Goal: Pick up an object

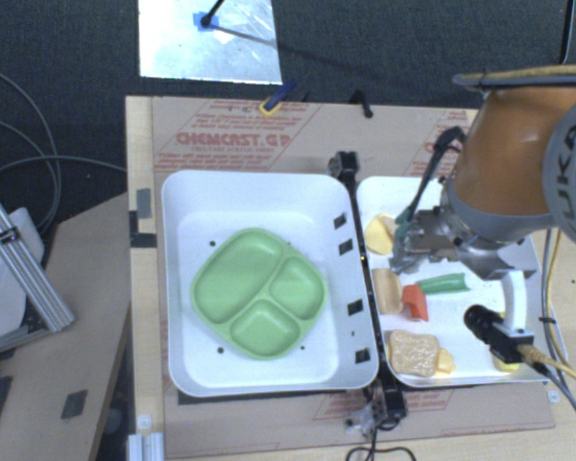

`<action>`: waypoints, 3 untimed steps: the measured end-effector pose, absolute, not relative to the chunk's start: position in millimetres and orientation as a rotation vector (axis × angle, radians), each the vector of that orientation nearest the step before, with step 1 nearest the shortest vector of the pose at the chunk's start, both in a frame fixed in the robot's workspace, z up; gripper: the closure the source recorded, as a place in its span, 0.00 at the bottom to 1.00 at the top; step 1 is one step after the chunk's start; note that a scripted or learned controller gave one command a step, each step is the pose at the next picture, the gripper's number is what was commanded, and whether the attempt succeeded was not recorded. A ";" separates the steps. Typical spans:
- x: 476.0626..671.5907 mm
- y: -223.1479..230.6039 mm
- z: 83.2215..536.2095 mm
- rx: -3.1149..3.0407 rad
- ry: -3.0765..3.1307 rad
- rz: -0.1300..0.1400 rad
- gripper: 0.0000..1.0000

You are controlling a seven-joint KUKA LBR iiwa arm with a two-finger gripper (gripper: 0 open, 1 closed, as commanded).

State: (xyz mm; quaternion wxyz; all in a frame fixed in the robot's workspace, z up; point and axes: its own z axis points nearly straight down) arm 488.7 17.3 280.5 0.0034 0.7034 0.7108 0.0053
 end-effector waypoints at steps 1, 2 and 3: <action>487.4 14.1 275.2 2.215 2.224 0.004 0.00; 485.3 -26.3 179.1 2.228 2.220 -0.008 0.00; 487.8 -23.7 194.9 2.215 2.225 0.005 1.00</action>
